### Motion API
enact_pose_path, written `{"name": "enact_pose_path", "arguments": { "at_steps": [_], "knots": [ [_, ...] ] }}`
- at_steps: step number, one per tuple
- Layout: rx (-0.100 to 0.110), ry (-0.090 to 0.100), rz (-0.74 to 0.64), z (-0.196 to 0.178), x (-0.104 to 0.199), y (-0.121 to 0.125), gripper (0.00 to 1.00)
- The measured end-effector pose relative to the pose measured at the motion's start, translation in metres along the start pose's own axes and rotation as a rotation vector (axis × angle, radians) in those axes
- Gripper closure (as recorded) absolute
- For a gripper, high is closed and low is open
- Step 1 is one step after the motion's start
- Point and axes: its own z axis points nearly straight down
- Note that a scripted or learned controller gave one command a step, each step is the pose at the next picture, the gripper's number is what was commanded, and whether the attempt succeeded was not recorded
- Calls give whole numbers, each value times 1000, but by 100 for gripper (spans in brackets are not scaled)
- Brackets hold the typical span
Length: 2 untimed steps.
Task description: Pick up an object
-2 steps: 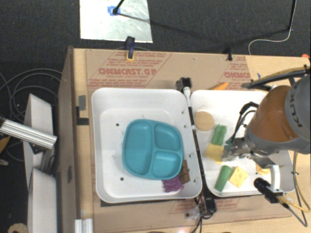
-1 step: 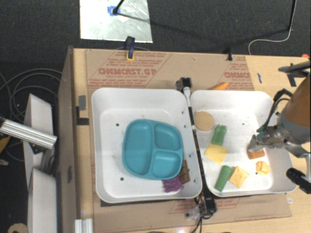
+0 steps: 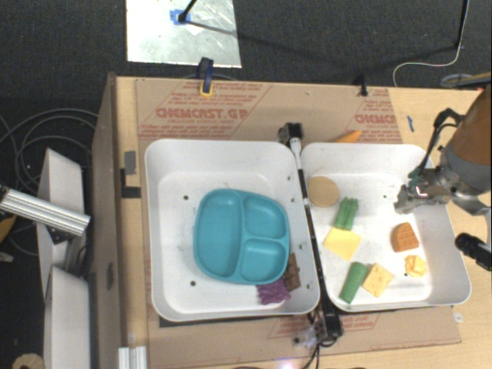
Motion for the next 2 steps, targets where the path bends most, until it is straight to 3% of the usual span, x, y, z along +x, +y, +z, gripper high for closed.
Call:
{"name": "enact_pose_path", "arguments": {
  "at_steps": [1,2],
  "knots": [
    [6,2,2,2,1,-3,0],
    [8,5,-6,106,82,16,0]
  ]
}}
